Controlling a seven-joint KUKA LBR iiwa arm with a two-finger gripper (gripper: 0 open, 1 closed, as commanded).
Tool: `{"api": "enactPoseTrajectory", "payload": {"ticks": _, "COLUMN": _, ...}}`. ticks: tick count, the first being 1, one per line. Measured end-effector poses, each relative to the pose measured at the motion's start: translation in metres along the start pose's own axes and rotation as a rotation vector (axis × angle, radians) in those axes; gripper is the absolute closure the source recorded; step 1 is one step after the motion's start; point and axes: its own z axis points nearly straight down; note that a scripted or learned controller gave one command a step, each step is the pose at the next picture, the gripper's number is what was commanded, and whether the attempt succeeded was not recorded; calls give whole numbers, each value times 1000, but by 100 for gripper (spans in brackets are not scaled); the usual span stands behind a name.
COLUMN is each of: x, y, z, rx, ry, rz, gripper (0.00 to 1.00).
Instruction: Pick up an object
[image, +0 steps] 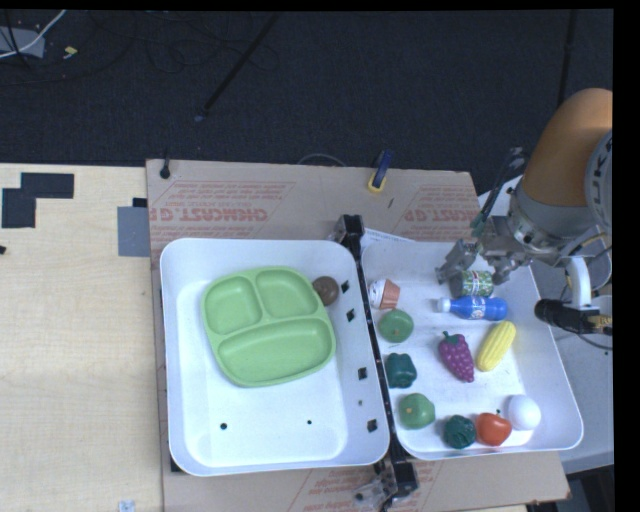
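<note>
My gripper (477, 264) hangs over the far part of the right bin (555, 385), its fingers spread apart. A small green and silver can (479, 282) sits right under the fingertips; I cannot tell whether they touch it. A blue bottle (473, 308) lies just in front of the can. Nearer lie a yellow corn cob (496, 345), purple grapes (456, 356), a small orange and white cup (384, 293), a green apple (396, 325), a green pepper (400, 370) and a second green apple (417, 409).
At the right bin's near edge lie a dark green vegetable (459, 431), a red tomato (493, 428) and a white egg (522, 411). The left bin (190, 420) holds a green divided plate (268, 325) and a brown ball (325, 290). A black divider (366, 330) separates the bins.
</note>
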Motion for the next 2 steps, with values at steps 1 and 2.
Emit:
{"api": "enactPoseTrajectory", "payload": {"ticks": 1, "x": 7, "y": 5, "z": 49, "rx": -1, "ry": 0, "rz": 1, "gripper": 0}}
{"api": "enactPoseTrajectory", "payload": {"ticks": 2, "x": 10, "y": 5, "z": 101, "rx": -4, "ry": 0, "rz": -2, "gripper": 0}}
